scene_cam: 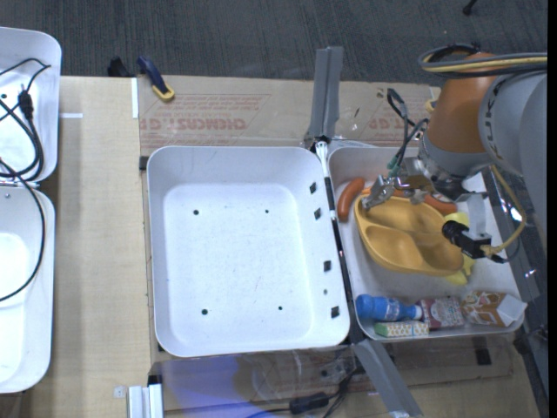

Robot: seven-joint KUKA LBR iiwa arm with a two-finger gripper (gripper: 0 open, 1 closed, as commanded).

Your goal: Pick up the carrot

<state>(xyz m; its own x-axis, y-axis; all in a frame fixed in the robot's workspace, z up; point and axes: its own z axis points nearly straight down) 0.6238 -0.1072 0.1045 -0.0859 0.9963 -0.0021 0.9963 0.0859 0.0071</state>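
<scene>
I see the carrot point(349, 196) lying at ten o'clock in the right bin point(513, 307), just beside the yellow bowl point(405, 238). My gripper point(383, 192) hovers near it; its state I cannot tell. I'd descend along the carrot, minding the bin wall at nine o'clock; the left bin point(161, 233) offers room.

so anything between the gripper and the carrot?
Nothing visible does. The gripper hangs over the right bin, just right of the carrot, which lies at the bin's upper left beside the yellow bowl; a slim open gap separates them.
</scene>
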